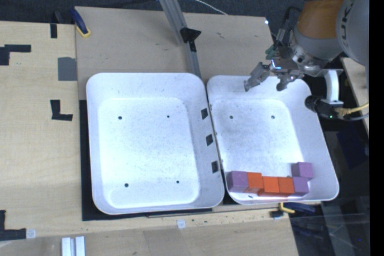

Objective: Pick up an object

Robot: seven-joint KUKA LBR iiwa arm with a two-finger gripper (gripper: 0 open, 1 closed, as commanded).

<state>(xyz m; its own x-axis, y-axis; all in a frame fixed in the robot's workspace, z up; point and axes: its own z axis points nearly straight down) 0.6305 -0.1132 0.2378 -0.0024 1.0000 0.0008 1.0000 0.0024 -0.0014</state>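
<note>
**Above the right bin's far rim, a gripper poised with blocks waiting at the other end**

Over the far edge of the right-hand bin (312, 129), in the fixed overhead camera view, the grey arm's gripper (267, 80) hangs with its 2 fingers spread apart and nothing between them. The wrist above it, under the orange band, leans in from the right side of the bench, which puts the jaws above the bin's far wall rather than over its floor.

The objects on offer lie well apart from the jaws, at the opposite, near end of the same bin. There a row of small blocks sits packed against the near wall: a purple block (239, 180) at the left end, 2 orange blocks (271, 184) beside it touching in line, and 2 more purple blocks (302, 177) at the right end, one seemingly stacked or set just behind the other in the corner. Their huddle against the wall suggests they slid or were dropped there; it also leaves little room for a finger on the wall side, so a grasp may need to close along the row's free faces.

The left bin (96, 129), on the far side of the jaws from the arm, holds no blocks. A slanted metal post (171, 0) rises beyond both bins, left of the gripper.

The pick appears not yet begun: the open jaws would have to travel the bin's full length and descend.
</note>
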